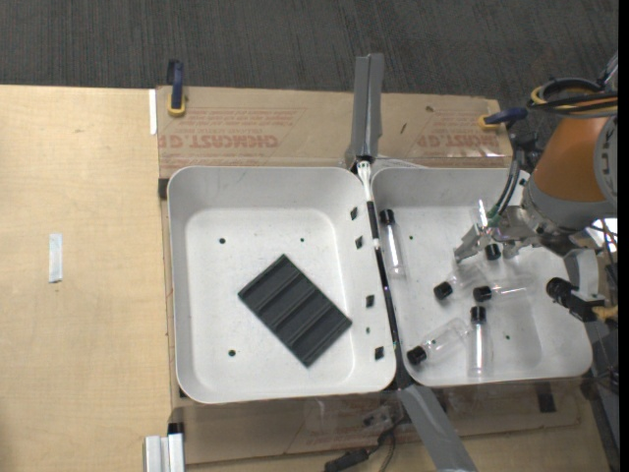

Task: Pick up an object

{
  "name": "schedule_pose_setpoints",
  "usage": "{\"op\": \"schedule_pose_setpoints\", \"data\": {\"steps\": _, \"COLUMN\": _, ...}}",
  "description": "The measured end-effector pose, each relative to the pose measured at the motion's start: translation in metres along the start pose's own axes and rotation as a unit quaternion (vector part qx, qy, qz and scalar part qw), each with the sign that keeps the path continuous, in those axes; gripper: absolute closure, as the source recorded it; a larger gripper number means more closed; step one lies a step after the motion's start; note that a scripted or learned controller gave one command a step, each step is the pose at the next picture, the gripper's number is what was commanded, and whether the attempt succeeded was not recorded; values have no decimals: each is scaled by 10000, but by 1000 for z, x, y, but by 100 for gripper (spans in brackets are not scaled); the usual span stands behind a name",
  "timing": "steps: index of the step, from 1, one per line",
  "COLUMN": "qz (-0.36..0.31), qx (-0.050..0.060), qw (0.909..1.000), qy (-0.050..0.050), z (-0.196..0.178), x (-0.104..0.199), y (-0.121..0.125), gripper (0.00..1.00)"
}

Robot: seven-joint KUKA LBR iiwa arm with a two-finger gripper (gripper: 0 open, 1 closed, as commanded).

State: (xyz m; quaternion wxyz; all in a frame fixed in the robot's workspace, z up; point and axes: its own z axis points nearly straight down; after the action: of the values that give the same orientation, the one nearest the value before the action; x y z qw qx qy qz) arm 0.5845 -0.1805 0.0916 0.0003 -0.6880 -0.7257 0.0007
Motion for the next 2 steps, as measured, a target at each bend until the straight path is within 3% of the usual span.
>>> {"op": "schedule_pose_setpoints", "data": {"steps": 1, "qz": 20, "qx": 3, "qw": 10000, "qy": 3, "z": -9, "x": -1, "y": -1, "gripper": 100}}
{"op": "schedule_pose_setpoints", "data": {"steps": 2, "qz": 17, "qx": 1, "qw": 10000, "qy": 2, "z": -9, "x": -1, "y": 0, "gripper": 0}}
